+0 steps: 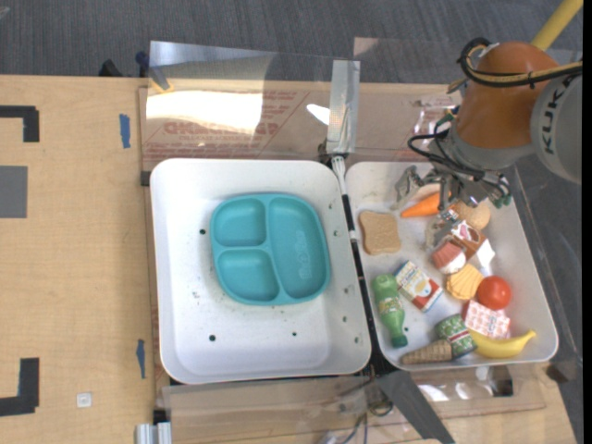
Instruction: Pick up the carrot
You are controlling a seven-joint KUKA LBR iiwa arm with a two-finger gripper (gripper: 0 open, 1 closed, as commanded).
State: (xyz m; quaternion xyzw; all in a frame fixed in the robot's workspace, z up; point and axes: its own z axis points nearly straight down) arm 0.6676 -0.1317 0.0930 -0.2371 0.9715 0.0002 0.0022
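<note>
On the desk (65, 248), the left bin (176, 276) holds one teal divided plate (271, 248). The right bin (541, 326) holds one bread slice (379, 232), one green bottle (389, 309), one tomato (495, 291), one banana (504, 344) and the carrot (422, 205) near its back wall. The gripper (450, 203) sits just right of the carrot amid crowded toys; how far it is open cannot be told.
</note>
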